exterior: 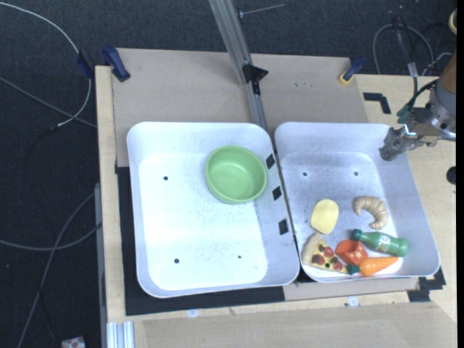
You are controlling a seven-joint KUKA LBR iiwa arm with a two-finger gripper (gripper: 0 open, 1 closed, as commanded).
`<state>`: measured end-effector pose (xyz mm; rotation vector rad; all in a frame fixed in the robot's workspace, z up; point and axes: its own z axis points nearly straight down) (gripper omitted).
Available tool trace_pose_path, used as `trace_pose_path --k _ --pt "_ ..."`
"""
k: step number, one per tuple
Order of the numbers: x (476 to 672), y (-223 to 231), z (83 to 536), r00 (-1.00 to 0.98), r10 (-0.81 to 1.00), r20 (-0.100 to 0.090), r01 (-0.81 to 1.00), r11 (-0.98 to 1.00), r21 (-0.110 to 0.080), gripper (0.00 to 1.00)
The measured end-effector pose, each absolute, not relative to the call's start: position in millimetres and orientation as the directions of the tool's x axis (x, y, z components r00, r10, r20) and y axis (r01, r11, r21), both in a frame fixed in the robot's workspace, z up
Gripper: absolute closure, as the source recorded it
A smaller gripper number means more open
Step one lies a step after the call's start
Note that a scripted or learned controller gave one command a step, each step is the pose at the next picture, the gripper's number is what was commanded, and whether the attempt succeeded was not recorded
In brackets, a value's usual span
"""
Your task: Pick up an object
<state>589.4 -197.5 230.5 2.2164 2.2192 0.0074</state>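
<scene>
We see the gripper [394, 144] at the upper right rim of the right bin [330, 147], over the bin's edge, and we cannot tell its state from this slant. Nothing shows between it and the toys, which lie well apart from it in the bin's near corner: a croissant [372, 209], a yellow piece [325, 215], a green bottle [381, 243] with a label too small for us to read, a pizza slice [323, 257], a red piece [351, 252] and a carrot [378, 265], crowded close together. In the left bin [167, 201] a green bowl [235, 174] sits upright near the far right side. We make out no legible writing anywhere.
</scene>
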Motion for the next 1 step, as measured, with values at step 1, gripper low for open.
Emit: trace_pose_path --k 1 --pt "599.7 -148.0 242.5 -0.007 1.0 0.002 1.0 0.007 0.005 1.0"
